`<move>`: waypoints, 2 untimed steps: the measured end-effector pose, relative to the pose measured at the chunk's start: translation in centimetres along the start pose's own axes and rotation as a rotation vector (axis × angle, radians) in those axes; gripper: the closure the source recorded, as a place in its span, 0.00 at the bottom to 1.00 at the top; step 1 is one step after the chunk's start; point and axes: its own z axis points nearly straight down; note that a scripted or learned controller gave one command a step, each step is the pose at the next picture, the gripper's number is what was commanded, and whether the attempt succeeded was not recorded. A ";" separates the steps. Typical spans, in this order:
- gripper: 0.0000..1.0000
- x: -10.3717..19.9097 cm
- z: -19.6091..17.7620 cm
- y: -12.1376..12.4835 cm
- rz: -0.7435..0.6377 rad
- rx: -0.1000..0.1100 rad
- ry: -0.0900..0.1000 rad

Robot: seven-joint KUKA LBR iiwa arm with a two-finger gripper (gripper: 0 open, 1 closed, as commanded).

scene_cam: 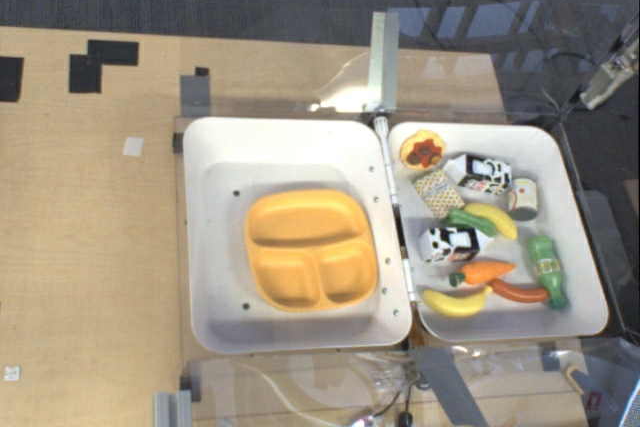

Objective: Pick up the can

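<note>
The can (523, 198) is small and silver-grey. It lies on its side near the right wall of the right bin (585, 215), just right of a black-and-white cow-print carton (483, 174). My gripper (611, 78) is at the upper right, outside the bin and well above and to the right of the can. It is small and partly cut off by the view's edge. Nothing is visibly held in it.
The right bin also holds a fruit tart (423, 151), a patterned cracker (437, 191), a second cow-print carton (452, 241), two bananas (497, 221) (455, 301), a carrot (487, 270), a red sausage (520, 292) and a green bottle (546, 267). A yellow divided tray (305, 249) lies in the left bin (215, 215).
</note>
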 end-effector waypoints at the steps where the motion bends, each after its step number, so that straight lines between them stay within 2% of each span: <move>1: 1.00 -3.8 -0.8 -2.5 0.219 0.001 -0.001; 2: 1.00 -0.3 -0.8 -9.4 0.386 0.002 0.000</move>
